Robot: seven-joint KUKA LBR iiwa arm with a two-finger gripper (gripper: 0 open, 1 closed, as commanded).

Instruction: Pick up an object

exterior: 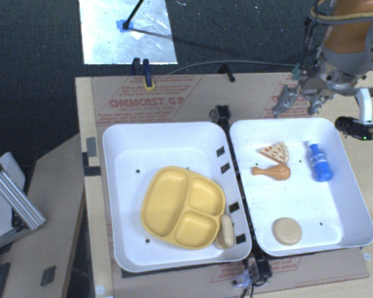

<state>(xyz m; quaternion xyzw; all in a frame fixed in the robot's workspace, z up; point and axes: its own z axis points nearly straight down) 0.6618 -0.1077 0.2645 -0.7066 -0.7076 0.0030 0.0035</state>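
Progress so far: nothing lifted, as far as this view lets me judge. Grey arm with orange band (348, 15) reaches in from the far right, and its claw (302, 100) hangs over the cardboard-covered surface (170, 96) just beyond the far rim of the right-hand shallow white bin (357, 216). Its two dark prongs look spread, with nothing between them. Claw is above the bin's far edge, not down among the contents.

Candidates for the pick all lie in the right bin:
- triangular toy pizza slice, tan with red spots (274, 152), far-centre of the bin
- orange-tan toy chicken drumstick (273, 171), just near-side of the slice, close to touching it
- small blue plastic bottle with white cap (319, 163), lying on its side toward the right wall, cap pointing far
- round beige biscuit-like disc (286, 230), near part of the bin, well apart from the others

Left-hand white bin (122, 180) holds a yellow plastic divided tray with three compartments (182, 206), sitting at a tilt; a pale tan bread-roll-shaped piece (226, 231) lies against its near-right corner.

Judgement: task is at the approach stage. All items rest flat on the bin floors, untouched by the claw. Left to do: pick a target, travel over it, descend, close, raise. Pizza slice and drumstick are nearest the claw's present spot; bottle is next nearest. Flat pieces may be hard to get prongs under.
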